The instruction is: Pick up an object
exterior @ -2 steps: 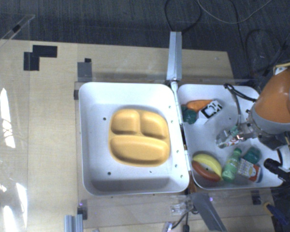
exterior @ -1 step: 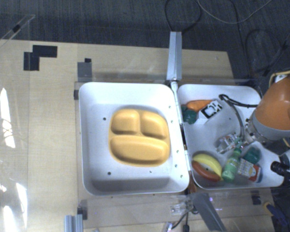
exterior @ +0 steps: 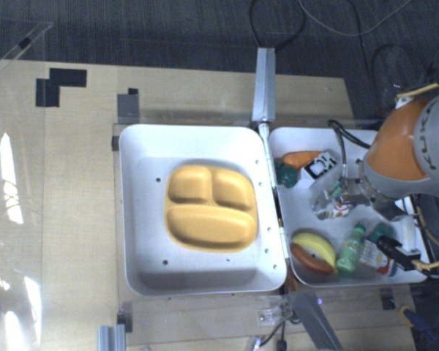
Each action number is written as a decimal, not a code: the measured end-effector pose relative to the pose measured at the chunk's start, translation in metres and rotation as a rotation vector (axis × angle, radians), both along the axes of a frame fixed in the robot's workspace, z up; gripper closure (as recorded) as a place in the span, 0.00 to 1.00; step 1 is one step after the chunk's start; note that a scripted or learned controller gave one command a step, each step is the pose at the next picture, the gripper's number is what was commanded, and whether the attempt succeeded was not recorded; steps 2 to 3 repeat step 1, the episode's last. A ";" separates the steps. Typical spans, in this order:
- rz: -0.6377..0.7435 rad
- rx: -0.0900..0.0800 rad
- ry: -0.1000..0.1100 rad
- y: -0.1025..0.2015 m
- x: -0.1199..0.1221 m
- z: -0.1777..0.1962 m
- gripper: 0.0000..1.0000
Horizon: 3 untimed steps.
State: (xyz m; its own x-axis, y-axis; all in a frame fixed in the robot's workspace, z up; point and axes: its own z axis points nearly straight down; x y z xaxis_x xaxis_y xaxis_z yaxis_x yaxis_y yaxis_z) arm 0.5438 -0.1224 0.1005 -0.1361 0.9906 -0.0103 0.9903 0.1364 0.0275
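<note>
A pale wooden bench carries two white bins, with dark carpet and loose cables behind. The gripper hangs low in the right bin among fruit and a green bottle; its state I cannot tell. A yellow tray fills the left bin.

Right white bin: open floor only near centre-left. Obstacles: orange carrot-shaped toy at 11 o'clock, yellow-red plastic fruit at 7, green plastic bottle at 5. Left white bin: yellow three-compartment tray occupies the middle.
</note>
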 end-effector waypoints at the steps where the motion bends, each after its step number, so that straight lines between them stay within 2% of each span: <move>1: 0.033 0.005 0.023 0.059 0.042 0.114 1.00; 3: 0.033 0.005 0.023 0.059 0.042 0.114 1.00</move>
